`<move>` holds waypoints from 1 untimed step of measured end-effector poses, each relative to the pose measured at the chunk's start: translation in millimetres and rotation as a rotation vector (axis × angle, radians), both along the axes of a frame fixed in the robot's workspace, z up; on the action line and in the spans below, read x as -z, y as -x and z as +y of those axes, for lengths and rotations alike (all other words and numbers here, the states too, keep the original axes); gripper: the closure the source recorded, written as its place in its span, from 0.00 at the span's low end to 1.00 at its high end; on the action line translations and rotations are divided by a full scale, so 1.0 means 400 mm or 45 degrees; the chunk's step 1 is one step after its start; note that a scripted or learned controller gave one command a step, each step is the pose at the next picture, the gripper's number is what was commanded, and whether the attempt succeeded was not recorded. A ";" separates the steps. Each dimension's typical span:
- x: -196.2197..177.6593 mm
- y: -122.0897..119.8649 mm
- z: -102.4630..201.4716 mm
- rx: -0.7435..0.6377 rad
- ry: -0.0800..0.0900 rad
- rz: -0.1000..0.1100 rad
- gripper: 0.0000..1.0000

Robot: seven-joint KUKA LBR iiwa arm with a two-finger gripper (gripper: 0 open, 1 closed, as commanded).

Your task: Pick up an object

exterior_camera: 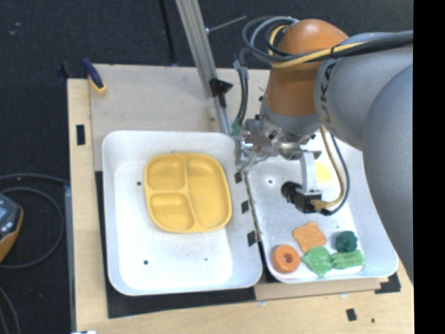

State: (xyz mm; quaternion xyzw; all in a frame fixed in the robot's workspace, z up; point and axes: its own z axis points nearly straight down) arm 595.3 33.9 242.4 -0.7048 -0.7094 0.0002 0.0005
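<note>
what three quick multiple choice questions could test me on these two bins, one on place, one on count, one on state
1. Where does the yellow divided plate lie?
A. left bin
B. right bin
C. on the bench outside the bins

2. How many compartments does the plate have?
A. two
B. three
C. five

3. How does the orange ring lie?
A. flat on the floor of the right bin
B. stacked on the plate
C. hanging from the arm

Answers:
1 A, the plate rests on the floor of the left bin.
2 B, one long section and two smaller ones show.
3 A, it sits flat near the bin's front edge, beside the green pieces.
</note>
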 end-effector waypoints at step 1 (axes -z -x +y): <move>-0.023 0.019 0.137 -0.003 -0.002 -0.003 1.00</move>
